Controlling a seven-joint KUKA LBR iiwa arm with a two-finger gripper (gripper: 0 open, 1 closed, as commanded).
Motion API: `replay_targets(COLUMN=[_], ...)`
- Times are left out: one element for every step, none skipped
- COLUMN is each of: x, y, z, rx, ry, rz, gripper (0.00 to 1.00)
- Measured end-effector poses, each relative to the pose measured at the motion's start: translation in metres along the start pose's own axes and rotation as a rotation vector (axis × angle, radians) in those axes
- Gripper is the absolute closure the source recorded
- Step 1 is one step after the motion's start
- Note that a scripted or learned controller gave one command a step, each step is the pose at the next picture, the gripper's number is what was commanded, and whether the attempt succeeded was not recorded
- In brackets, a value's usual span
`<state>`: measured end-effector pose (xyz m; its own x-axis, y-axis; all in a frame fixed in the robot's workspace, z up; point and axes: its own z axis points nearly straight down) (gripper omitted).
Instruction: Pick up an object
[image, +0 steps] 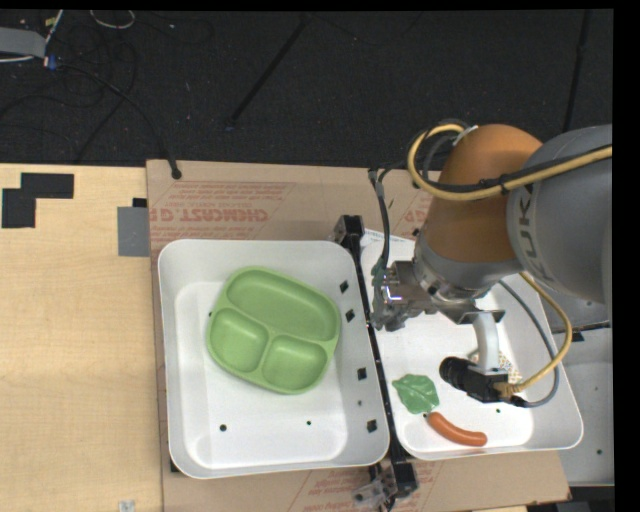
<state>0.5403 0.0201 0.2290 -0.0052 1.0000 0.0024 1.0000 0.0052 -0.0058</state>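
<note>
Your nearest candidates lie in the right bin (560, 432): a small orange sausage (457, 431) near the front wall, likely light, smooth and rounded enough to roll, so close across its middle; and just behind it a flat green leaf (415, 391), which looks thin and hard to get under. The green divided plate (272, 330) in the left bin (190, 440) looks stiff, glossy plastic, best pinched at its raised rim. The gripper (392, 300) hangs over the right bin's left edge, and you cannot tell whether its jaws are spread or pressed together.

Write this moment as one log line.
arm over right white bin | inside: green leaf-shaped toy, orange sausage toy | left white bin: green divided plate
</note>
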Motion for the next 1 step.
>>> replay_targets(x=[0.0581], y=[-0.0147], z=[0.0018], rx=[0.001], ry=[0.000], rz=[0.000], gripper=[1.00])
